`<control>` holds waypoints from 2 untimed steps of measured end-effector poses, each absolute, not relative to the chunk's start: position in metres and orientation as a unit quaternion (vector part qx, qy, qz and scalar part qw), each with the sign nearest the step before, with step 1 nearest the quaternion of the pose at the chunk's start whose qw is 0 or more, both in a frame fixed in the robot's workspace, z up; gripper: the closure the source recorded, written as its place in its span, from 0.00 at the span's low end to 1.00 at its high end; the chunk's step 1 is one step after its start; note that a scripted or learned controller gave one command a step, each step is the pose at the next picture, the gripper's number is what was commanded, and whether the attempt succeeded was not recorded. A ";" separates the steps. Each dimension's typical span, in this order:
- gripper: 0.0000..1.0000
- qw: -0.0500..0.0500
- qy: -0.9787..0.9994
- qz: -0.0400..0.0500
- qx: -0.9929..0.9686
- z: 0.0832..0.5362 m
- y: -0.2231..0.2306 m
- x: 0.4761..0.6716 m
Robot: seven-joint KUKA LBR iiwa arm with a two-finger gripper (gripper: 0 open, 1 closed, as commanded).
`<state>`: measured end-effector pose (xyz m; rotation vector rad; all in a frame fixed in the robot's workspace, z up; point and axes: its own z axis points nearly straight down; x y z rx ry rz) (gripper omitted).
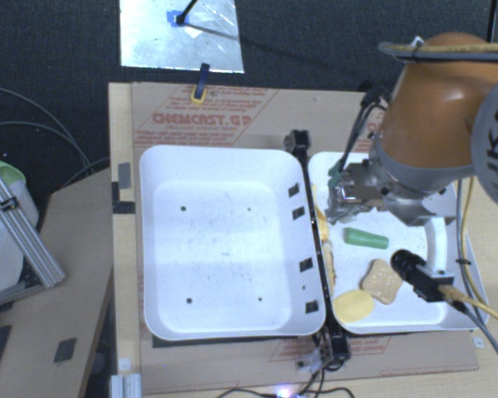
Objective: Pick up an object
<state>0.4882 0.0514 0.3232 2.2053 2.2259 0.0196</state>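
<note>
Where the right bin (398, 320) comes closest to the camera, a yellow round piece (353, 305) lies by its near left corner. A tan biscuit-shaped piece (382, 281) sits just beyond it to the right, the two touching or nearly so. Further in, a green piece (365, 239) lies on its side on the white floor, apart from both. Along the bin's left wall runs a thin yellowish strip (325, 255), close against the black bar (310, 214) that divides this bin from the left bin (224, 247), whose floor carries a few dark specks. The tool (342, 196) hangs over the far left part of the right bin, just beyond the green piece and slightly to its left, with the strip and the dividing bar near on its left side. Whether the tool is apart or together cannot be told from this angle. The grey and orange arm (436, 98) bulks over the far right of that bin and hides the floor beneath it. Under both bins lies a cardboard sheet (207, 116) with red lettering, spread on the surface (120, 123). A small blue and yellow object (201, 84) rests at its far edge, and beyond that a shiny silver sheet (181, 23) lies on dark ground.
</note>
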 end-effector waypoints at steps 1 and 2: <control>1.00 0.003 0.705 0.001 0.710 0.336 -0.036 0.487; 1.00 0.007 0.710 0.009 0.704 0.532 0.016 0.487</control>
